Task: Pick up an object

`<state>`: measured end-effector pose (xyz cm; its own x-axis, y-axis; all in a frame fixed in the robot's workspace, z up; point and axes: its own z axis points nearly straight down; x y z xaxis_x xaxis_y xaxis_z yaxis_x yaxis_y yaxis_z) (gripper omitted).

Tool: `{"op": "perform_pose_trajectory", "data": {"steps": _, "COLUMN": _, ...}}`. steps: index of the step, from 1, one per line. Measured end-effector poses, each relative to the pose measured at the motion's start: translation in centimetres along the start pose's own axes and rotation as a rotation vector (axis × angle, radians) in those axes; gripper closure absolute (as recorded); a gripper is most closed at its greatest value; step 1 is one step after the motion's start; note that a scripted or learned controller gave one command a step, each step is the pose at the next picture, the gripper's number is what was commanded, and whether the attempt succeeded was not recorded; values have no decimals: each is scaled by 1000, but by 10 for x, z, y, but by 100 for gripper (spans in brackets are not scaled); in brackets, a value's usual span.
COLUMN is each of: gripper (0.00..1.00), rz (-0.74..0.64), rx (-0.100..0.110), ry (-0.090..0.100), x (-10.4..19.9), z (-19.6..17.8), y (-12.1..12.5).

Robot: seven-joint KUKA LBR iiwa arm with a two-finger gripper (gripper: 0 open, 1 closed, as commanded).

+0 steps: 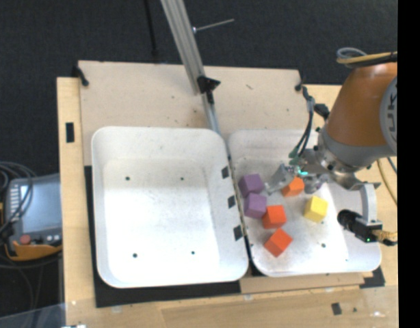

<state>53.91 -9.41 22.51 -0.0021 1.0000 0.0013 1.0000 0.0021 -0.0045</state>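
Looking down from the camera view: gripper sits low in the right bin, right at a small orange block. You can't tell from here whether it has a grasp. Block looks like a light, rigid cube with matte flat faces, so pinch it across two opposite sides. Nearby: two purple cubes, two more orange cubes, one yellow cube. Left bin is smooth white plastic, shallow, with rounded corners.

two purple blocks, three orange blocks, one yellow block, two bins.
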Motion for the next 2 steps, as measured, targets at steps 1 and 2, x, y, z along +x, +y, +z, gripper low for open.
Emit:
{"op": "perform_pose_trajectory", "data": {"steps": 1, "gripper": 0, "rz": 3, "rx": -6, "ry": -1, "x": 0, "z": -2, "y": 1}}
{"op": "perform_pose_trajectory", "data": {"steps": 2, "gripper": 0, "rz": 4, "rx": 1, "ry": -2, "x": 0, "z": 61, "y": 0}}
